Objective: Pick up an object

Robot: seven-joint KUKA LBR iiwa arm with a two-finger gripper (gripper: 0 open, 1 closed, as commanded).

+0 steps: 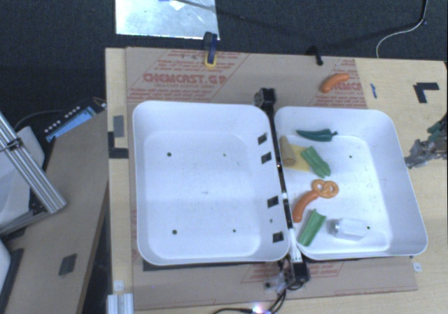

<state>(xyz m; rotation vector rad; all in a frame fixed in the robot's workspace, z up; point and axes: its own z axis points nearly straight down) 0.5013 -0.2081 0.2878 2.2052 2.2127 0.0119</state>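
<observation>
Inside the right bin [402, 187]: three green toys [316, 161], one carrot [304, 204], one pretzel [325, 189].

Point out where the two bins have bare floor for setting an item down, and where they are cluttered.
The left bin has its whole floor bare. In the right bin, the strip along the right wall, right of the green pepper and clear cup, is free. Its left half is crowded: pretzel, carrot, green pieces beside the divider.
</observation>
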